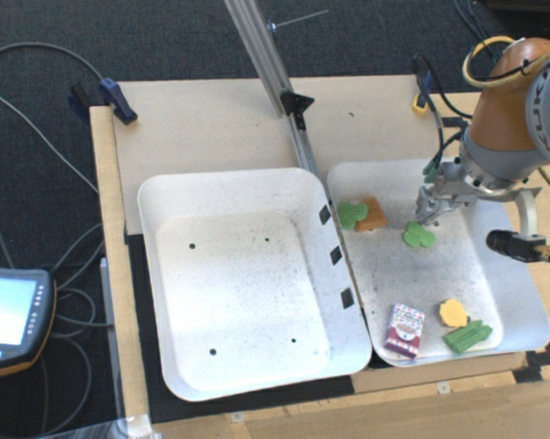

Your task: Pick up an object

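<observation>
The gripper (429,214) is seen low over the right bin (385,281), with its tip just above and right beside a small green object (420,237) lying on the bin floor near the middle of that bin. Whether the gripper is released or clenched cannot be told, since the tip is small and partly masked by the wrist housing; nothing is visibly held. The green object is judged to be the likely target, the step in hand being the final approach to a grasp. For that step to be done well, the tip should be centred over the green piece before descent, as it appears at present to stand slightly toward the far side of it, and closure should be delayed until the floor is nearly reached, the piece being low and flat-looking. A second green piece (353,215) lies touching an orange-brown piece (371,215) to the left, near the wall shared with the left bin (232,282); these are set apart from the target and should not be disturbed. A small pink-and-white packet (406,329), a yellow-orange piece (452,312) and a ribbed green item (467,336) are grouped at the near edge, well apart from the work point. Open floor is noted around the target on all sides, so a straight vertical lift is judged feasible. The right bin's far rim and the cable bundle beside the wrist are the nearest obstructions.
</observation>
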Motion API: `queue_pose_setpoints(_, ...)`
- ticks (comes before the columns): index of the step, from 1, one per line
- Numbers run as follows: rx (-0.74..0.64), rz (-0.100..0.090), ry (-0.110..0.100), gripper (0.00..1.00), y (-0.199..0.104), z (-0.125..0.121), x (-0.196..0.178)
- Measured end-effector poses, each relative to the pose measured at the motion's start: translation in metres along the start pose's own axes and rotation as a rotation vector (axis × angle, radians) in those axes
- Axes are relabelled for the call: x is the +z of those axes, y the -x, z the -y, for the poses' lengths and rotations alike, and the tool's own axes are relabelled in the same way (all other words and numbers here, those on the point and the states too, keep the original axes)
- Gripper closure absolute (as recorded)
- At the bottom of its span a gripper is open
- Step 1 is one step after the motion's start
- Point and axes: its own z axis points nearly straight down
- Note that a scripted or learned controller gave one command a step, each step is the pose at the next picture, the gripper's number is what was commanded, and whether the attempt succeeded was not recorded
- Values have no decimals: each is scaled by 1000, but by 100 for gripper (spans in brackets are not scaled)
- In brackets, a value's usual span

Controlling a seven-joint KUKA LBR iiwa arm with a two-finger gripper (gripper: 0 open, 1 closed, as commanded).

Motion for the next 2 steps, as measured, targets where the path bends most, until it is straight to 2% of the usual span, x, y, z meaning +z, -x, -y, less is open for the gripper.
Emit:
queue_pose_setpoints(1, -1, 3, 5, 100, -2, 5, -47)
queue_pose_setpoints(2, -1, 4, 7, 100, 5, -4, -101)
